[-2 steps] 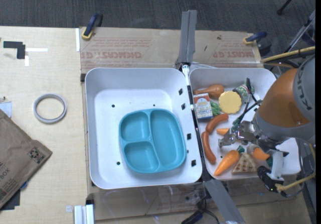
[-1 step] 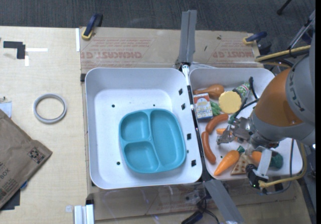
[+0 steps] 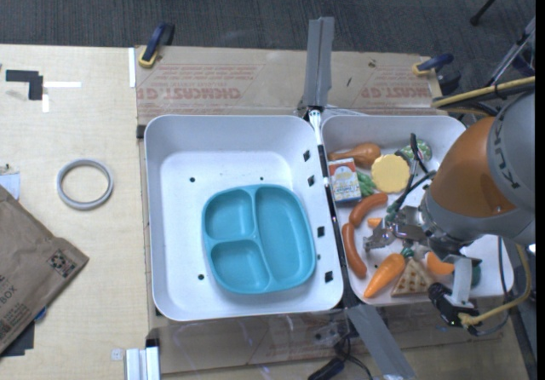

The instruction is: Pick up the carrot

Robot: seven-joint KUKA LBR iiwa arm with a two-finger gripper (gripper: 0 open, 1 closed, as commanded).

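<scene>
The carrot is orange and tapered, and lies at a slant near the front of the right bin, beside a slice of toast. My gripper hangs just above and behind the carrot's thick end, in the middle of the right bin. Its jaws stand apart with nothing between them, so it is open. The grey arm with its orange band covers the right part of this bin.
The right bin also holds two sausages, an orange-brown vegetable, a yellow disc, a small box and a green item. A blue divided plate lies in the left bin. A tape ring rests on the bench.
</scene>
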